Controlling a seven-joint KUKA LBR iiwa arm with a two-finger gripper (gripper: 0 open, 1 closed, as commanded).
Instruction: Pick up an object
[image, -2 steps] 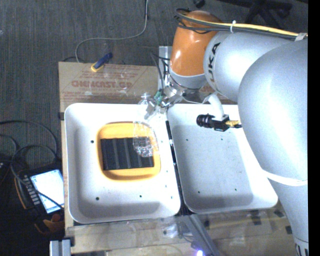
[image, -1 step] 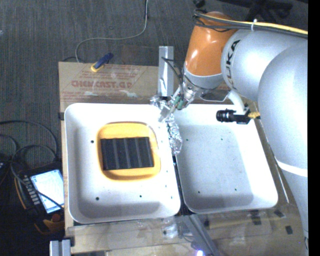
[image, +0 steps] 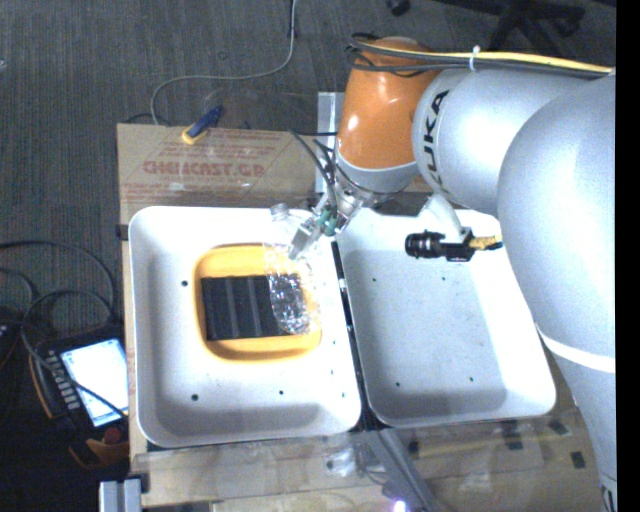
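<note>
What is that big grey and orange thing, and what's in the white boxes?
That is a robot arm. A computer program moves it, and its job is to pick something up. The picture comes from one camera fixed above the bench, looking down at a slant, and the arm reaches in from the right.

At the arm's tip is the gripper, its hand for grabbing things.

The white boxes are two shallow bins, a left bin and a right bin. In the left bin lies an orange tray with a black ridged middle. A clear bottle lies across the tray's right side.

The gripper is at the bottle's top end, touching or nearly touching it. I cannot tell whether it has hold of it.
</note>
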